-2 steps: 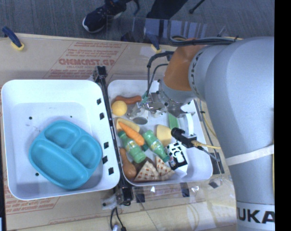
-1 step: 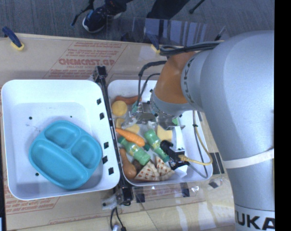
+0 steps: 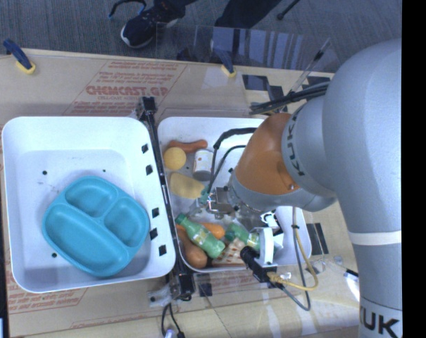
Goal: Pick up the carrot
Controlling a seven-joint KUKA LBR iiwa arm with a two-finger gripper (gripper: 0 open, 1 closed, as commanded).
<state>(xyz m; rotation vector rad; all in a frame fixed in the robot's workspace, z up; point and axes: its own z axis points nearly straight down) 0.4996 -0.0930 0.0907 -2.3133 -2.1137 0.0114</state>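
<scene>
Down in the right bin, the jaws hang low over a heap of toy food. I cannot tell how the jaws stand, because the arm hides them. The carrot lies just below them, tucked beside a green bottle. Nothing looks lifted yet, so the picking is left to do. A blue tray sits in the left bin.

A flat bench top covered in brown printed cardboard is seen from above. Two shallow white plastic bins are set on it side by side, the left bin touching the right bin along a black-clipped seam.
</scene>
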